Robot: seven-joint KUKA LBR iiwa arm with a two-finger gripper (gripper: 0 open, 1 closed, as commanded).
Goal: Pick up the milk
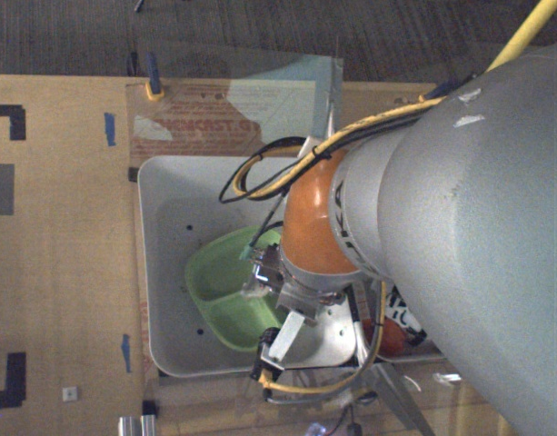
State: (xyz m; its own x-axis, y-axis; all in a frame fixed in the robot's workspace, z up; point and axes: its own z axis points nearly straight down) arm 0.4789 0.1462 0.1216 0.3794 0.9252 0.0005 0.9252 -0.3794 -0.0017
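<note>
Over the white bin, the arm: a grey arm reaches in from the right edge of the frame and covers most of the right half. Its orange band hangs above the right part of the bin.
Hand: the hand shows as a bit of metal below the orange band, at the right rim of the green bowl. The wrist covers the rest of it, so I cannot tell whether it is released or clenched.
Milk: a white pack with black print, which I take for the milk, peeks out from under the arm, lower right of centre. Most of it is hidden, and I cannot tell which bin it lies in.
Milk against hand: the milk lies to the right of the hand and a little lower in the frame, apart from it, with the wrist between the two.
Red thing: a red thing sits just below the milk. Whether they touch is unclear.
Green bowl: the green bowl stands open side up in the lower middle of the bin, its right part under the wrist.
White bin: the white bin is shallow and sits left of centre on the desk.
Desk: the tan desk carries blue tape strips and black marks along the left edge.
</note>
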